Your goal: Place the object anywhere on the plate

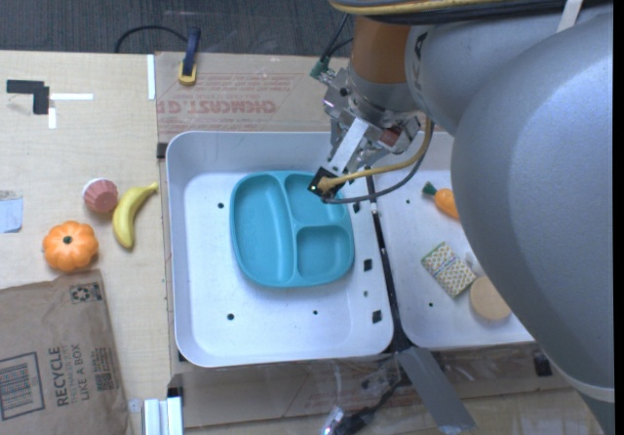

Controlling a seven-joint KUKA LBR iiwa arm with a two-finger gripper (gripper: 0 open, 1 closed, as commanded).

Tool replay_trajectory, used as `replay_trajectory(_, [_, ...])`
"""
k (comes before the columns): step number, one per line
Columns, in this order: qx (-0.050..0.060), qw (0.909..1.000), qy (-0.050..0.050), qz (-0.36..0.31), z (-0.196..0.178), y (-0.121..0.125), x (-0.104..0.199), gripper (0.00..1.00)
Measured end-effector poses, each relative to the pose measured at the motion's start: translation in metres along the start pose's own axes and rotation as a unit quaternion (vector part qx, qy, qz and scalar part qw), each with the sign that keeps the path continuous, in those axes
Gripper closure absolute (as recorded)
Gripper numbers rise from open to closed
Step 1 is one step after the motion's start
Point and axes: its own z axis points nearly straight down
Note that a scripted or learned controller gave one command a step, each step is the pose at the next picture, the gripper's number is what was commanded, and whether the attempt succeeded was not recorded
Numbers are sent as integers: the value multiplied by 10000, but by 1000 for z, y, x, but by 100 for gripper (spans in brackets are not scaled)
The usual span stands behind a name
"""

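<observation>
The plate – teal, split into three compartments – lies flat in the left bin, a little toward its far right part. My gripper hangs over the plate's far right corner, just at the rim beside the smaller upper compartment, with my wrist slanting down from the right and the orange band above it. Whether the gripper is open or closed I cannot tell – its tip is dark and small from this angle, and a yellowish bit at the end may be cable or may be something else. I see nothing lying in any of the plate's compartments. In the right bin, well apart from the plate, there is a small orange item near the far side, a patterned packet nearer the middle, and a round tan piece just beside the packet, partly behind my arm. Out on the bench to the left of the bins lie a banana, a pink round thing touching its tip, and a small pumpkin close below them, next to a brown paper bag.
</observation>
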Motion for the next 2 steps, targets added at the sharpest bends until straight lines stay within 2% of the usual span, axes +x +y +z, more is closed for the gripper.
replay_trajectory(1, [-3,9997,3,-261,28,-19,41,100])
replay_trajectory(2, [-1,9992,4,-404,14,-43,-14,100])
